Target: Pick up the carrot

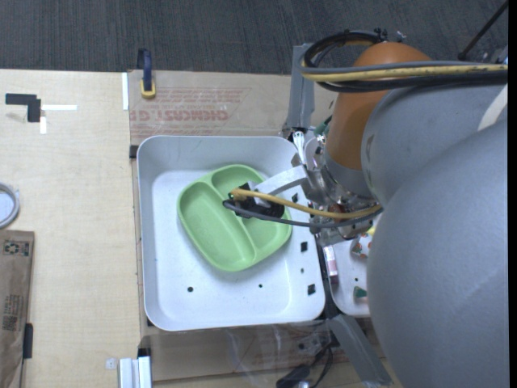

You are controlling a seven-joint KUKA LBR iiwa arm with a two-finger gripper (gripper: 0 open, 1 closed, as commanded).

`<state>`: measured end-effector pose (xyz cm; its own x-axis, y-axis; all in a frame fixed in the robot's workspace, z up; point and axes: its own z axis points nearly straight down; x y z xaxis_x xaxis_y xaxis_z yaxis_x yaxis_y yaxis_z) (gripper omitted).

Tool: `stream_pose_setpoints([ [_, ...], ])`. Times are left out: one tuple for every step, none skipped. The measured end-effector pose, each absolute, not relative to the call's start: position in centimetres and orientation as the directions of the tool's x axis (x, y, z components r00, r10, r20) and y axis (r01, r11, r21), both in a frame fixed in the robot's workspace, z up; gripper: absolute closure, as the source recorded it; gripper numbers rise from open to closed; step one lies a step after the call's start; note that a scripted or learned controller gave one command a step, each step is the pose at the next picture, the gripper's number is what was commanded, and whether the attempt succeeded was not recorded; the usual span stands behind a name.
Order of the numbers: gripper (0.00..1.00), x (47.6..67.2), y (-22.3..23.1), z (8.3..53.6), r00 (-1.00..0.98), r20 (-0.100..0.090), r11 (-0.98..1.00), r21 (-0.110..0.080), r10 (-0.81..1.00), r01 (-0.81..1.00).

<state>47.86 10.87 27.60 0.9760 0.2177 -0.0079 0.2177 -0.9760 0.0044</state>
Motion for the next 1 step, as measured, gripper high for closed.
stream_pose_setpoints([
  [1.00,54.52,1.64,27.58,0.866,-0.013,-0.866,-0.001,0.500,0.500],
])
